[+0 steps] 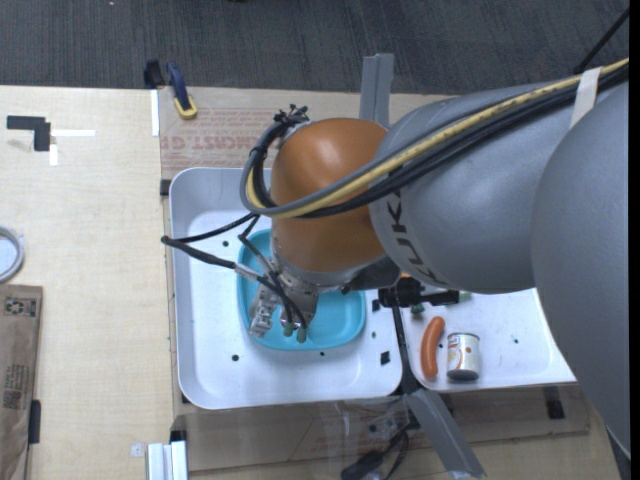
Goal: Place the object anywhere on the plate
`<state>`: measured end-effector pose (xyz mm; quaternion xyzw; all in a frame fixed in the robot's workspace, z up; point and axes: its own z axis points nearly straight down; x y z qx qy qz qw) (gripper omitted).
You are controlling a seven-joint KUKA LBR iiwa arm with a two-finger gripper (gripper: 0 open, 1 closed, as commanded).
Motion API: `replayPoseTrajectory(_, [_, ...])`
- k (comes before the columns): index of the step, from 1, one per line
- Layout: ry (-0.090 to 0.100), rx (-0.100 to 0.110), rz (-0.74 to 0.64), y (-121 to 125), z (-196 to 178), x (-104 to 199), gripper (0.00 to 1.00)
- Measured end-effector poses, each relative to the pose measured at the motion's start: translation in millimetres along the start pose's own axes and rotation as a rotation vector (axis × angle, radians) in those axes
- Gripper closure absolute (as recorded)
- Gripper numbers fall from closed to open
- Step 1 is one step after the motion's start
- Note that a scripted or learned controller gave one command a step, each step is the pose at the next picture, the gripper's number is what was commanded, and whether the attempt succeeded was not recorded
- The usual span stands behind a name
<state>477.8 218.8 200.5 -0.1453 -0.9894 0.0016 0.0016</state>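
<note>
Metal fingers of the two-finger gripper (283, 320) hang just above the glossy, rounded-square blue plastic plate (340, 323) in the smooth white left bin (200, 308); whether they are spread or pressed together, I cannot tell. In the right bin (520, 353) lie a slim orange sausage-shaped object (431, 347) and, just beside it, a small cylindrical can (462, 356).

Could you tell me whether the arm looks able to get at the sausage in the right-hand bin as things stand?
Probably yes: the sausage lies uncovered beside a small can, and the gripper hangs over the blue plate in the neighbouring bin.
</note>
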Motion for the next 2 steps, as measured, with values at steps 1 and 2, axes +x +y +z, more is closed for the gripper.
replayPoseTrajectory(1, [0.002,0.000,0.134,-24.8,66.9,-7.2,1.00])
replayPoseTrajectory(2, [-0.002,-0.001,0.099,-40.0,-104.2,-38.4,1.00])
